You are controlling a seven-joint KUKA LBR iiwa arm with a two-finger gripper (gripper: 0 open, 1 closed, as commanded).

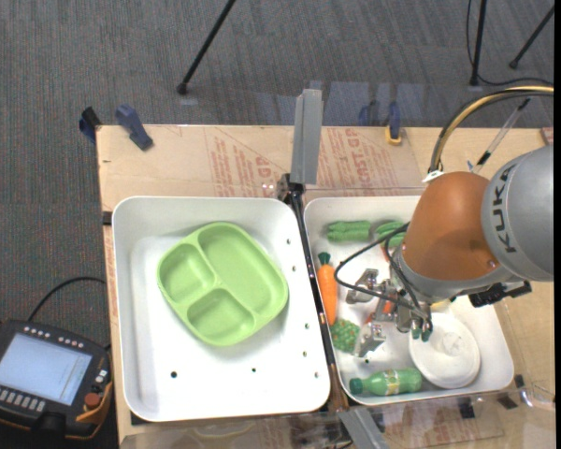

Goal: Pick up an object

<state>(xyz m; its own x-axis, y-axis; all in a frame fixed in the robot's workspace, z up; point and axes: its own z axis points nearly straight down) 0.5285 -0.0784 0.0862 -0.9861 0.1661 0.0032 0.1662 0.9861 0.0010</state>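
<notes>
The right bin holds an orange carrot along its left wall and a small bumpy green item just below the carrot. A green bottle lies near the front wall, and a white round dish sits at the front right. Two green vegetable pieces lie at the back. My gripper hangs low over the bin's middle, pointing left, right of the carrot and the bumpy green item. Its fingers stand open with nothing between them.
The left bin holds a light green divided plate. The arm's orange band covers part of the right bin's back. A grey upright post stands behind the bins, and a teach pendant lies at the lower left.
</notes>
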